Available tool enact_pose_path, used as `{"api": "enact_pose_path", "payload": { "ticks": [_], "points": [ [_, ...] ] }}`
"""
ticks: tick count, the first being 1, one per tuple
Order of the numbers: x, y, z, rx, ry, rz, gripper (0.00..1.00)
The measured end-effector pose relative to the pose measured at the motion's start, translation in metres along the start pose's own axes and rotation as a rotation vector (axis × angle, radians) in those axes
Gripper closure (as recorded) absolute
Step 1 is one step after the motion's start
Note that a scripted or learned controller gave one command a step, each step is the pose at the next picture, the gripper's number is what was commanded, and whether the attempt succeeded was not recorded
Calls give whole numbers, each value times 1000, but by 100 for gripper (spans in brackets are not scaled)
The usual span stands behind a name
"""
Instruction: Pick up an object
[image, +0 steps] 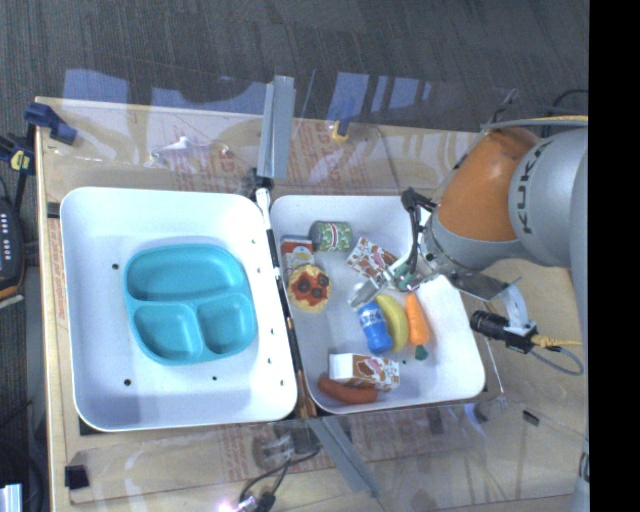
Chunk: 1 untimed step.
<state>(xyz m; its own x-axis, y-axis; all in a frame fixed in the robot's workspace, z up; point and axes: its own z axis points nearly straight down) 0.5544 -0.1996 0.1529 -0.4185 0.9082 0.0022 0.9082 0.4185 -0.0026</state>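
Status on the pick: nothing lifted yet, as far as this view shows

Gripper (388, 283) is low inside the right bin (462, 372), reaching in from the right, arm wrist with the orange band sitting over the bin's upper right corner. Fingertips are down among the toys — just above the banana (394, 320) and the blue bottle (374, 328), just beside the red-and-white snack packet (371, 259). How far the fingers are apart, I cannot tell; the metal parts blur together there. No object visibly between them, so I'm not calling a grasp

Candidates all lie on the bin floor:
- carrot (417, 324) touching the banana's right side
- green can (331, 236) near the back wall
- pizza slice (310, 286) by the left wall, small red box (296, 249) just behind it
- sausage (347, 391) and a printed carton (364, 369) at the front edge

Left bin (85, 390) holds only the teal divided tray (190, 302) — untouched, well apart from the arm

Judgement: approach looks done, descent about at contact height. Left to do — close on something (banana or bottle most likely, given the tip position), then lift clear. Cluster is tight, so a two-object pinch or a slip is a real risk
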Motion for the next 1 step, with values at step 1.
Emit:
{"api": "enact_pose_path", "payload": {
  "ticks": [1],
  "points": [
    [7, 11, 57, -8, -7, 7, 0]
  ]
}}
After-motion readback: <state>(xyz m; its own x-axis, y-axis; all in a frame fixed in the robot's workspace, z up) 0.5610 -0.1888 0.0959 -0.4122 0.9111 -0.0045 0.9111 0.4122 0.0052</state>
